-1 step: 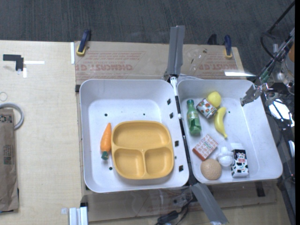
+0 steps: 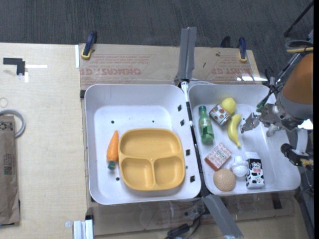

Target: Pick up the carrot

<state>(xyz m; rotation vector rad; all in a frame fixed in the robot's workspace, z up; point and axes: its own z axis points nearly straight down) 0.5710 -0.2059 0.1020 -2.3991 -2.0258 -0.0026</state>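
Note:
The carrot (image 2: 112,147) is orange with a green stub at its lower end. It lies lengthwise in the left bin (image 2: 97,103), close to the left wall and just left of the yellow divided plate (image 2: 151,158). My gripper (image 2: 259,123) hangs over the right bin (image 2: 279,183), near its right side and just right of the banana (image 2: 234,129). It is far from the carrot, with the bin divider and the plate in between. Nothing shows in its grasp.
The right bin holds a green bottle (image 2: 205,125), a small can (image 2: 219,114), a lemon (image 2: 228,104), a red carton (image 2: 218,156), a brown ball (image 2: 225,179), a white lump (image 2: 239,167) and a milk carton (image 2: 254,173). The arm's orange band (image 2: 301,83) is at the right edge.

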